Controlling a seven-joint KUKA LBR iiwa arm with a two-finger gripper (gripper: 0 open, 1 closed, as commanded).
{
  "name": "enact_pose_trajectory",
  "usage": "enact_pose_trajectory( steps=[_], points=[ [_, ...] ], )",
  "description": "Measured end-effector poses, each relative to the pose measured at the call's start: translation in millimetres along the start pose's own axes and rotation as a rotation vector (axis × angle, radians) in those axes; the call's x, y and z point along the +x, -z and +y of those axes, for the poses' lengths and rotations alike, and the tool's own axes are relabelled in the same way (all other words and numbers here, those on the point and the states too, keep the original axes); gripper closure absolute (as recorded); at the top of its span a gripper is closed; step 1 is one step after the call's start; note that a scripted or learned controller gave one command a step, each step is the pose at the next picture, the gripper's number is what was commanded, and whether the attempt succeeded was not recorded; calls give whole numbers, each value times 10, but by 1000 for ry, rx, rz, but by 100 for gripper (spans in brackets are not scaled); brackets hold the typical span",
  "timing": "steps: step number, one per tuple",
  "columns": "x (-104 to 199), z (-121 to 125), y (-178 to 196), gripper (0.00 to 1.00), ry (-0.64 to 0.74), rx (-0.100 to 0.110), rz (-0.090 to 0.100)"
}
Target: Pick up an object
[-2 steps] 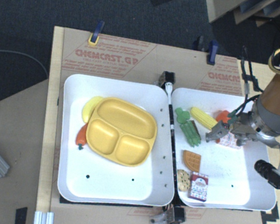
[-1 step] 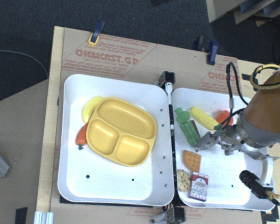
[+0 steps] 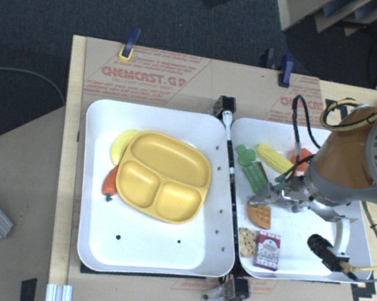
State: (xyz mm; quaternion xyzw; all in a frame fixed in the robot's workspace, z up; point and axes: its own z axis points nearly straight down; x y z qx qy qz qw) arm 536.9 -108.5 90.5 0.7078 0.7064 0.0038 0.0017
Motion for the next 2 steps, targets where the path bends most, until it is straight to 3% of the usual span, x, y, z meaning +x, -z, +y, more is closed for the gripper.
enact_pose_trajectory(
  steps=[1, 2],
  points=[
    [-6, 24, 141, 100, 0, -10, -3],
    [-81, 73, 748, 100, 2, 1, -5]
  ],
)
